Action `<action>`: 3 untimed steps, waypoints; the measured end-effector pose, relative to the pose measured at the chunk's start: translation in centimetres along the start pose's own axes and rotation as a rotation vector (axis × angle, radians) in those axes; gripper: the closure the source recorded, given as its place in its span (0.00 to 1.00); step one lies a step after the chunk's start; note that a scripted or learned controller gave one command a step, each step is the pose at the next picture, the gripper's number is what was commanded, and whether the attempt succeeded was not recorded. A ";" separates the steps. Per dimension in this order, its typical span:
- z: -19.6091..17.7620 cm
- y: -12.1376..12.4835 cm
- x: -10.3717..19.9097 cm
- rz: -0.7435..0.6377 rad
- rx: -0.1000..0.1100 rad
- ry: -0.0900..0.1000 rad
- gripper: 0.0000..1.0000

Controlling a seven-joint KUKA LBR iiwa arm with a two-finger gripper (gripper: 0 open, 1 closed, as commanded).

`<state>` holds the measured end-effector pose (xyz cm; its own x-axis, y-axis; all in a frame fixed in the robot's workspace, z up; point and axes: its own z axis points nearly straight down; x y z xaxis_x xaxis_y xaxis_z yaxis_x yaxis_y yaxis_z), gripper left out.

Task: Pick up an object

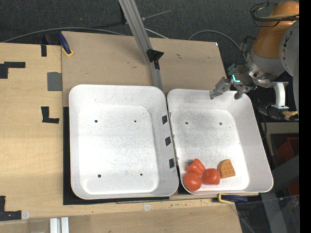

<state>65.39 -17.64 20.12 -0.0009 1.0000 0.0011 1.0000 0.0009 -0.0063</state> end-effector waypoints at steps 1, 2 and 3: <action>-0.3 0.1 0.0 -0.001 -0.005 -0.002 0.00; 4.1 0.0 0.5 -0.001 -0.001 -0.001 0.00; 8.6 0.0 1.0 -0.002 0.000 -0.001 0.00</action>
<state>65.38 -16.62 11.53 -0.0029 1.0000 0.0001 1.0000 0.0029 -0.0068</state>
